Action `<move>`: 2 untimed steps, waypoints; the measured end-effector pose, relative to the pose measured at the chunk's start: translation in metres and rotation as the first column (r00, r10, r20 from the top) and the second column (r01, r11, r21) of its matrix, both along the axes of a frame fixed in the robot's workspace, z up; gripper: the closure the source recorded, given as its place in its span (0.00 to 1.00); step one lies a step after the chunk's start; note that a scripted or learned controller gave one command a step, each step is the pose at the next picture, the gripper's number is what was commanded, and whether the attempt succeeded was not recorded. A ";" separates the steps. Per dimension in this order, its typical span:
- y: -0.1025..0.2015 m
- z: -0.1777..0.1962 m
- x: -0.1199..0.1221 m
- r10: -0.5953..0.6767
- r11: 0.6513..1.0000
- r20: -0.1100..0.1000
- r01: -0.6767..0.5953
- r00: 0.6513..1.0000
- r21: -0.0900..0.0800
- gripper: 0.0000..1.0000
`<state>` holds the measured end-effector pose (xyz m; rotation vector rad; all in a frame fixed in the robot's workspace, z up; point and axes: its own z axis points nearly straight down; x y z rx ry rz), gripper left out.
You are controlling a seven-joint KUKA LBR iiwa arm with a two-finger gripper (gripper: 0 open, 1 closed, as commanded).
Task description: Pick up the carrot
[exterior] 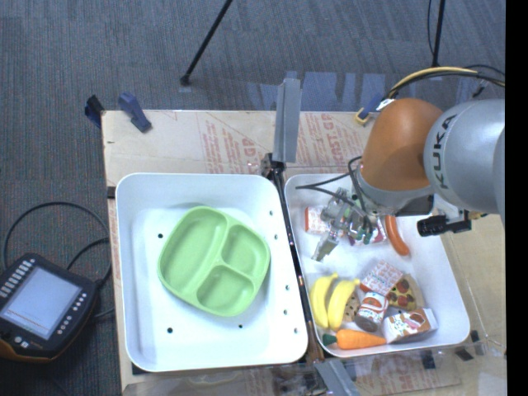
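Presently, the counter [190, 139] carries two shallow white bins side by side. Left bin [140, 221]: one light green divided plate [214, 260], lying flat near the centre. Right bin [450, 283]: the carrot [360, 339], orange with a green end, lying flat at the bin's 6 o'clock edge, its green end toward 9 o'clock; a pair of bananas [330, 301] just at 11 o'clock of the carrot; a cluster of small food packets [394, 299] at the carrot's 1 o'clock; a sausage [397, 234] at the bin's 2 o'clock. The arm [445, 159], grey with an orange band, enters from 3 o'clock. The tool [324, 251] hangs over the right bin's upper middle, well apart from the carrot, at 12 o'clock of the bananas; its fingers stand slightly apart with nothing between them. A handheld control pad [37, 305] lies on the floor at 9 o'clock of the counter.
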<state>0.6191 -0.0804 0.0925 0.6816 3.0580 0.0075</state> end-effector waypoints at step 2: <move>0.022 0.094 0.017 -0.440 0.898 -0.010 0.440 0.898 -0.003 0.00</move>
